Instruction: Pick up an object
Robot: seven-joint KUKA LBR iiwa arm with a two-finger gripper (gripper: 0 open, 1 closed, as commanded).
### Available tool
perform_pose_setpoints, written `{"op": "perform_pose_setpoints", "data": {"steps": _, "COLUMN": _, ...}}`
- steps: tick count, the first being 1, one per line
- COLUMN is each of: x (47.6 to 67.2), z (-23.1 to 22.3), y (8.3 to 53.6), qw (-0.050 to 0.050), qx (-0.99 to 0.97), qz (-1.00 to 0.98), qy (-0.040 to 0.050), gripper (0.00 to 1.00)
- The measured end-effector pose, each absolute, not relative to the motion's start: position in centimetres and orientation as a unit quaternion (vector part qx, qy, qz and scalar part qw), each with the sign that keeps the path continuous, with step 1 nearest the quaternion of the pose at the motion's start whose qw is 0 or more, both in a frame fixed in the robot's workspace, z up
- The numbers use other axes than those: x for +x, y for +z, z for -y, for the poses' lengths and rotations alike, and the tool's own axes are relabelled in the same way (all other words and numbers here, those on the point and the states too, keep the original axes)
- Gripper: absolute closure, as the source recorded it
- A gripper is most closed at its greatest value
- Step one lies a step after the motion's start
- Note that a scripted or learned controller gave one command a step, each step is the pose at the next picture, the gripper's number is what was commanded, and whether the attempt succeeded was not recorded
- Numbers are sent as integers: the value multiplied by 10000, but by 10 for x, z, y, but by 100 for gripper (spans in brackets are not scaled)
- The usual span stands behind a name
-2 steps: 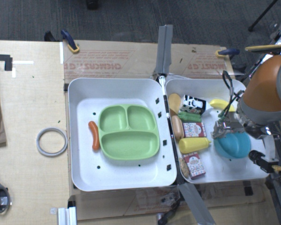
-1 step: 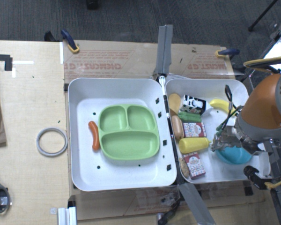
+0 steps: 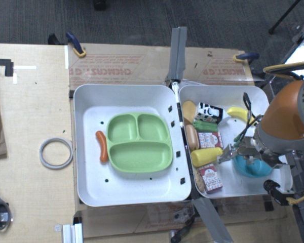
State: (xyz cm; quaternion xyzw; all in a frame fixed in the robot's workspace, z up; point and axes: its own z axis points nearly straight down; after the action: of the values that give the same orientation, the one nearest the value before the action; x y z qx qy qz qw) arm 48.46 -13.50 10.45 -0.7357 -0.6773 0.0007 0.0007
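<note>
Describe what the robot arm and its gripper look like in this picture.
The arm is a bulky rounded body, grey with a broad orange band above the wrist. Thin yellow and dark cables run along its left side. The gripper is a small silvery metal assembly with slim fingers.

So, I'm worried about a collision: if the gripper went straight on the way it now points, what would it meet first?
The gripper points toward the view's left, at the yellow block lying just ahead of it in the right bin. That would likely be hit first, though its height above the block is unclear.
</note>
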Motion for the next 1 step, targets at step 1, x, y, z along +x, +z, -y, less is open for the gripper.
{"op": "perform_pose_setpoints", "data": {"steps": 1, "x": 544, "z": 103, "y": 91, "qw": -4, "qx": -7302, "qz": 6832, "qy": 14, "gripper": 0}}
